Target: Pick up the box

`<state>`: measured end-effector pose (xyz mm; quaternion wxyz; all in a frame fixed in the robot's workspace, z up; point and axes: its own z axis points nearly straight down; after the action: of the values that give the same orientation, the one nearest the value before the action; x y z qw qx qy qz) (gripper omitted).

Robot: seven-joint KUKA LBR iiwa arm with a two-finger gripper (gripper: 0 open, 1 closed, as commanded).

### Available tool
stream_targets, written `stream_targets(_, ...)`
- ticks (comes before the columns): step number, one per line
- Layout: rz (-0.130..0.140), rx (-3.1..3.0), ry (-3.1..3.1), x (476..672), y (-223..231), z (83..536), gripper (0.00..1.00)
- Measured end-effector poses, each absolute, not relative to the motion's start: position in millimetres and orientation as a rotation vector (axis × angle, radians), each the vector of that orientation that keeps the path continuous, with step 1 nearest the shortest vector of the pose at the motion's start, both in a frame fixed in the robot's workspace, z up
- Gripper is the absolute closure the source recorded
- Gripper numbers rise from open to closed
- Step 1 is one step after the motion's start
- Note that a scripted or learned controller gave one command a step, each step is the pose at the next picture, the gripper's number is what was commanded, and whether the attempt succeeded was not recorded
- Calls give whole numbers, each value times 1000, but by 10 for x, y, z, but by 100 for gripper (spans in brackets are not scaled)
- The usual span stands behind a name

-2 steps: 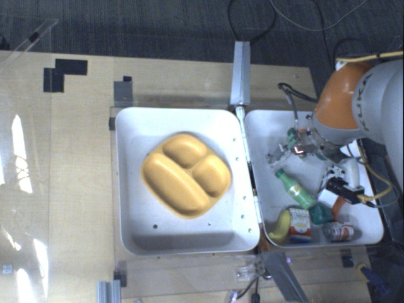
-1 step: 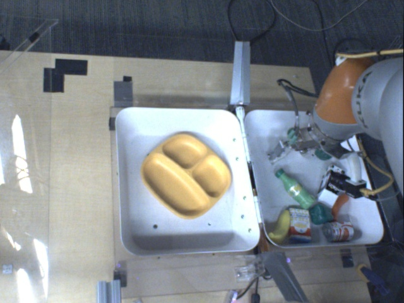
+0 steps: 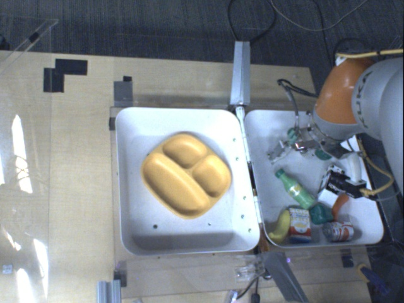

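Status from where I'm standing: 2 white bins on the bench [image 3: 76, 188], with the arm [image 3: 379, 100] in from the right and its orange band [image 3: 334, 100] over the far right corner of the right bin [image 3: 264, 131].

Gripper [image 3: 293, 146] hangs over the far half of the right bin, above bare white floor. Can't tell whether the claw is spread or pressed together, as it's too small and cluttered from this angle. Nothing visibly pinched in it.

The box [image 3: 299, 224] is a small carton with a red top, a pale middle and a blue bottom. It sits at the near edge of the right bin, well apart from the gripper. A banana [image 3: 279, 227] curves along its left side, touching or as good as. A teal object [image 3: 320, 214] is at its far right corner, type unclear. A can [image 3: 339, 232] lies on its side just right of the box, against the near wall.

A green bottle [image 3: 295, 189] lies tilted between gripper and box, cap towards the far left. A red-orange object [image 3: 341, 203] is just beyond the can – can't identify it.

The left bin [image 3: 136, 144] holds 1 item, a big yellow bread-shaped lump [image 3: 186, 174] with 3 lobes, roughly centred.

A grey metal rail [image 3: 241, 74] runs away from the far end of the seam between the bins. There is a black L-shaped mark [image 3: 61, 73] on the bench at far left. Black cables [image 3: 252, 17] loop on the dark floor beyond.
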<state>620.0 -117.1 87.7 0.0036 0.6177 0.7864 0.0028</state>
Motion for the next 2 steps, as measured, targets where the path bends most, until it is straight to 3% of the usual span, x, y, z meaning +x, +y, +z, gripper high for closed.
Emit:
stream_targets(1,10,1966,2438,5982,-1127,882,0)
stream_targets(2,17,1962,2440,6006,-1110,992,100)
